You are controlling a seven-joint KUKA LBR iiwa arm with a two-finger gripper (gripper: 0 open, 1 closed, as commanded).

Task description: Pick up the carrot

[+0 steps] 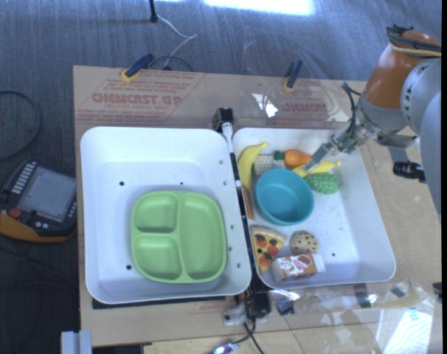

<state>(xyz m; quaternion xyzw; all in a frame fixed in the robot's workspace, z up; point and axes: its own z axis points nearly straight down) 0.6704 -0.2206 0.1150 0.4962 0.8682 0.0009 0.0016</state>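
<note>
Carrot point(296, 157) not lifted; I see it lying near right bin's point(377, 231) far edge. Claw point(328, 152) just beside it, grip state unreadable. Grasp and lift remain.

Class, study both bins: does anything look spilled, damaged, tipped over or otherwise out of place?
Nothing stands out. The green divided plate lies flat in the left bin. In the right bin, the carrot, banana, blue bowl, pizza slice and cookie look intact, just crowded.
</note>
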